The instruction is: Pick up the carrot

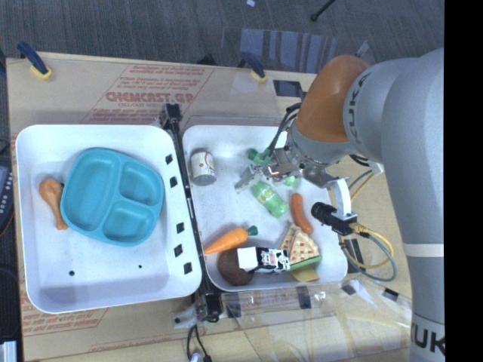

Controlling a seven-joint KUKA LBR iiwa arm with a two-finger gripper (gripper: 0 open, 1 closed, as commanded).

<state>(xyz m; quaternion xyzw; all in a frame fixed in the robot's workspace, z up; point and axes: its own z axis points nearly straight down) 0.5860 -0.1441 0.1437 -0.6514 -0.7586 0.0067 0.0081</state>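
Currently my tool (260, 173) hovers spread and empty over the green bottle (269, 197); the carrot (226, 240) lies near the right bin's (226, 138) front-left edge, so I'd reposition there.

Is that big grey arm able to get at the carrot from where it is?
Probably yes. The carrot lies bare near the right bin's front left, nothing on top. The gripper hangs over the same bin, further back; only the brown ball crowds it.

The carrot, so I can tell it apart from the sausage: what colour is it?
Orange, with a small green top; the carrot shows in the camera view, in the right bin.
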